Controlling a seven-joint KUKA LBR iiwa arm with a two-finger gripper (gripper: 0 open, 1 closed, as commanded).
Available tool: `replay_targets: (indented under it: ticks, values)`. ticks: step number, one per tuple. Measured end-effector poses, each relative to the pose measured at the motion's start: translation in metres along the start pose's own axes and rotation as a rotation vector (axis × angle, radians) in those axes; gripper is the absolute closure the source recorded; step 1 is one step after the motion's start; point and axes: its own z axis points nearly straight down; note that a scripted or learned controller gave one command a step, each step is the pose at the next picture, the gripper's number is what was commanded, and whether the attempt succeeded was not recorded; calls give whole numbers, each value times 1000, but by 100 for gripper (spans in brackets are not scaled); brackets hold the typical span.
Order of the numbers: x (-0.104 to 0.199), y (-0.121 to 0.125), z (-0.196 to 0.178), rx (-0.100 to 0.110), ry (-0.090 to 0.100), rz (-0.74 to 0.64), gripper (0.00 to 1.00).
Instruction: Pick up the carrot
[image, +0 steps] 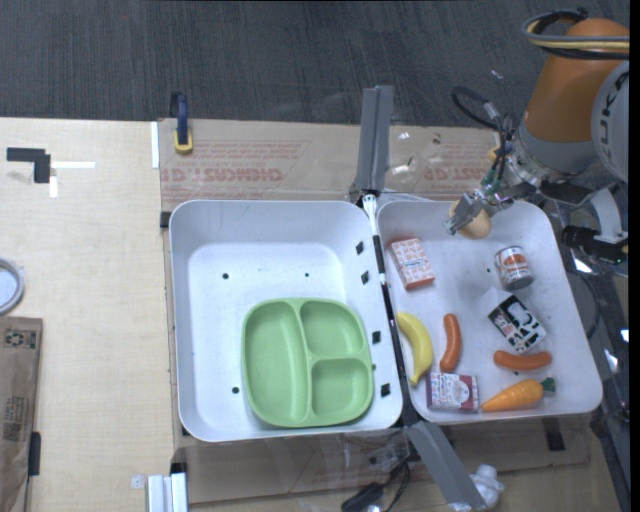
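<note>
From the camera above the bench (90, 260), the carrot (517, 393) lies in the right bin (570, 270), in that bin's near right corner, its green top pointing toward the right wall. It rests just beside a small pink carton (452, 392) on its left, with a red sausage (521, 359) just behind it. The claw (470, 214) hangs at the far edge of the same bin, near the middle of the far wall, well apart from the carrot, which sits at the opposite, near side. A pale rounded object (477, 224) sits right at the claw's tip; whether the claw is spread, pressed together or pinching that object cannot be told here. Between claw and carrot lie a small can (513, 267) and a black-and-white packet (516, 322). Further left in that bin are a red-and-white box (411, 263), a banana (416, 345) and a second sausage (451, 342). The left bin (200, 300) carries a green divided plate (308, 361).
</note>
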Motion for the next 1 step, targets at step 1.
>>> replay_targets:
  ticks: [1]
  values:
    - [20,1,89,0,0,165,100]
